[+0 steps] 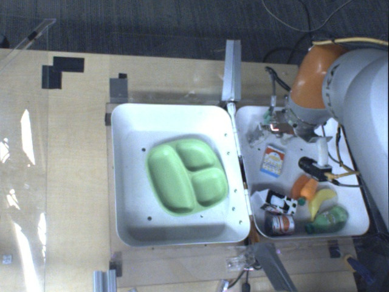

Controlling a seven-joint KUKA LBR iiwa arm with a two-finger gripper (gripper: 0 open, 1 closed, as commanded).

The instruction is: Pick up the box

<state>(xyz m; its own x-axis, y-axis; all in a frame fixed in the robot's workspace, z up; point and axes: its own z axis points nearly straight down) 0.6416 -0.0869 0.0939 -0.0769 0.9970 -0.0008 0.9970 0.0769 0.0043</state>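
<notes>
Box (pixel 273 160) lies flat in the right bin (pixel 364 224) — I see the gripper (pixel 275 125) just above it, near the bin's far edge; whether its fingers are apart, I cannot tell.

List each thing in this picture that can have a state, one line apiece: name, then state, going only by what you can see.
box: lying flat in the right bin, not gripped
green tray: right way up in the left bin, compartments showing
can: on its side at the right bin's near edge
gripper: low over the far end of the right bin, apart from the box
left bin: holding the green tray
</notes>
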